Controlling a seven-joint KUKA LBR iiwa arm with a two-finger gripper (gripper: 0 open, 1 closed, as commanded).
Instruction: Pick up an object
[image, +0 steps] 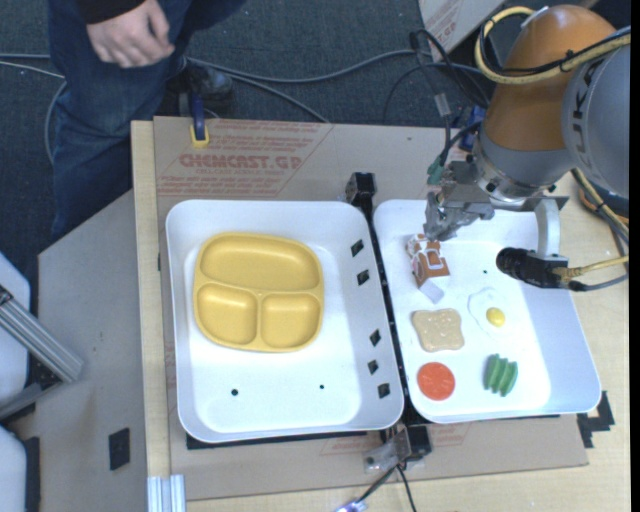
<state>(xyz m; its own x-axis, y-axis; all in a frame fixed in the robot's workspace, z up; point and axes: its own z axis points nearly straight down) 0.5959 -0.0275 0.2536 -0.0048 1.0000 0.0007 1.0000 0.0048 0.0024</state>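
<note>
My gripper hangs over the upper left part of the right bin, pointing down. Just below its tip lies a small brown, red and white toy piece; I cannot tell whether they touch. Further down the same bin lie a slice of toast, a fried egg, a red tomato slice and a green vegetable piece.
A yellow divided plate lies in the left bin. Black clips line the divider between the bins. A person stands beyond the bench at the top left. Cables trail behind the arm.
</note>
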